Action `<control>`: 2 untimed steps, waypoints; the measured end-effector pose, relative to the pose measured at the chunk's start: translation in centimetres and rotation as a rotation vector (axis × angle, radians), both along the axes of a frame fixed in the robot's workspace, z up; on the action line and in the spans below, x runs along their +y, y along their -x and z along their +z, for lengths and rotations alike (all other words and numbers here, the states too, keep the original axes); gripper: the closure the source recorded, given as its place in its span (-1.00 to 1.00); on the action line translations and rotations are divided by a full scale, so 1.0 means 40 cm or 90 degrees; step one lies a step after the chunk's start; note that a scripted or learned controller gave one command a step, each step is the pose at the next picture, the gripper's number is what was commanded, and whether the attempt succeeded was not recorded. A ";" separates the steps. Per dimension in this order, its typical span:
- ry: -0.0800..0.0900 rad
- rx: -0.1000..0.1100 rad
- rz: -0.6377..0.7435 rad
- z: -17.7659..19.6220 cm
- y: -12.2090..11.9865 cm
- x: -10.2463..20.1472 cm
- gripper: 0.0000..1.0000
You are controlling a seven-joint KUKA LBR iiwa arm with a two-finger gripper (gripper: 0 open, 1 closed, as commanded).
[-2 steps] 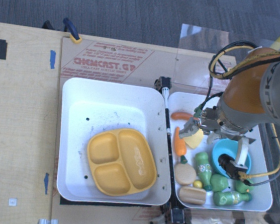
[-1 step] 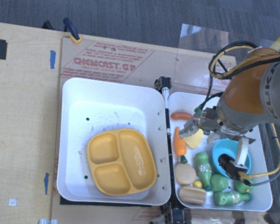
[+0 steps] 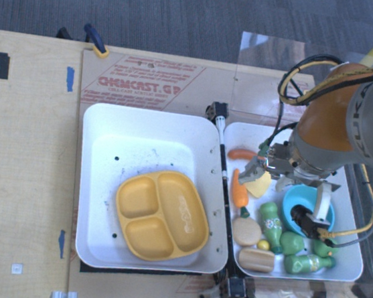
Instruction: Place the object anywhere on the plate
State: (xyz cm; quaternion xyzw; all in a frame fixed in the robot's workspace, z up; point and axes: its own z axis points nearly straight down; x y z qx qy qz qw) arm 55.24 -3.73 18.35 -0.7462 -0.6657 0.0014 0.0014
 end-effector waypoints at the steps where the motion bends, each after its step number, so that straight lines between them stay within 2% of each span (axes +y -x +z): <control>1: 0.000 0.000 0.000 0.000 0.000 0.000 -1.00; 2: 0.000 0.000 0.000 0.000 0.000 0.000 -1.00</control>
